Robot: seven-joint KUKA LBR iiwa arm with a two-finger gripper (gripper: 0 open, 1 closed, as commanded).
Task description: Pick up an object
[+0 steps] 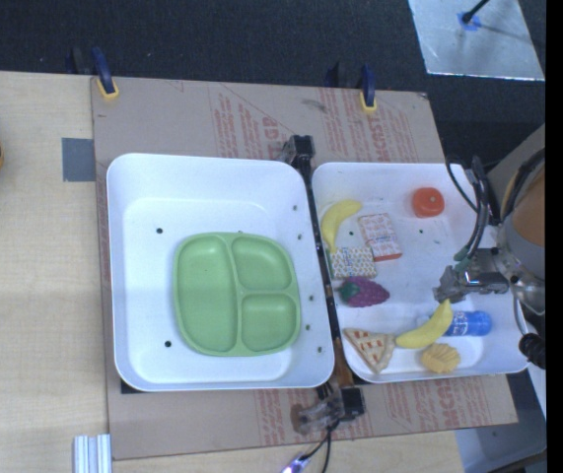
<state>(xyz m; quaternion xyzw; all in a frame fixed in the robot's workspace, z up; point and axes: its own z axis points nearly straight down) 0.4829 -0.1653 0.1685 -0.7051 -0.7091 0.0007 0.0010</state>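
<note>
Left bin (133, 264) holds a green tray (234, 294); hand (463, 280), grip unclear, over right bin (399, 175).

Illumination is bright, even and diffuse from overhead. The white bins (212, 180) approach overexposure, with soft shadows along their inner walls. The dark floor (212, 13) shows little detail. Focus is moderately soft throughout; fine print on the cardboard sheet (261, 106) is illegible.

Two white bins (123, 264), one green divided plate (235, 293), two bananas (337, 219), one orange round piece (427, 202), one purple grape bunch (364, 291)
</note>
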